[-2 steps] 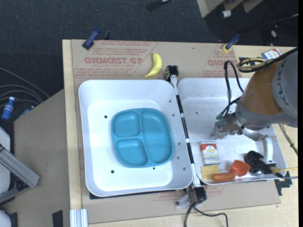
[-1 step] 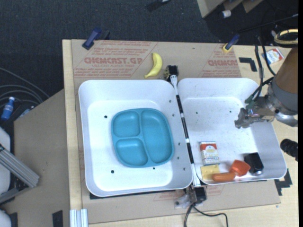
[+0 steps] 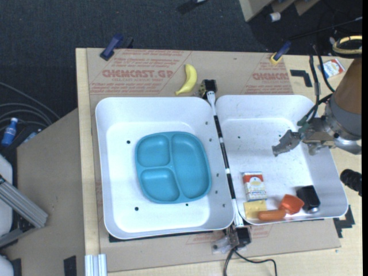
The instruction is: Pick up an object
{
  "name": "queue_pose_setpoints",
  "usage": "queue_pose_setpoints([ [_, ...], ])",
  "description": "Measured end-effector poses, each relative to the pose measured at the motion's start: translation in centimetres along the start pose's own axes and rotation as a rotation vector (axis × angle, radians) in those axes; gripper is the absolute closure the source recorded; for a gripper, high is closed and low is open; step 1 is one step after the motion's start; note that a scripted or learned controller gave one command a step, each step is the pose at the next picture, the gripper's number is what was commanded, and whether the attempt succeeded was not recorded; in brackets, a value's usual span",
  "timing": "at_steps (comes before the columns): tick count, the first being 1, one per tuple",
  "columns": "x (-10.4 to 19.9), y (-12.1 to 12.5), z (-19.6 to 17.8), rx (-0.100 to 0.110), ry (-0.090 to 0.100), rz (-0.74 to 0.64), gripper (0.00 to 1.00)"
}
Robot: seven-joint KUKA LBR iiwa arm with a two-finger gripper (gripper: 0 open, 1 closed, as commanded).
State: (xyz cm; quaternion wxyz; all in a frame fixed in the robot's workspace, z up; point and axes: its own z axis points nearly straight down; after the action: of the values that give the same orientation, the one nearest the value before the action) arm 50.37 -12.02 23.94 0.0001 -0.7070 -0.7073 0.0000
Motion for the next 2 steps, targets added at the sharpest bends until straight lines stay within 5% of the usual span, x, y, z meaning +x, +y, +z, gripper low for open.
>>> queue_pose_setpoints([
  [1, 2.04, 0.54, 15.5, 0.0, 0.001, 0.0, 0.0],
  [2, 2.03, 0.53, 14.55, 0.0, 0.0, 0.001, 1.0],
])
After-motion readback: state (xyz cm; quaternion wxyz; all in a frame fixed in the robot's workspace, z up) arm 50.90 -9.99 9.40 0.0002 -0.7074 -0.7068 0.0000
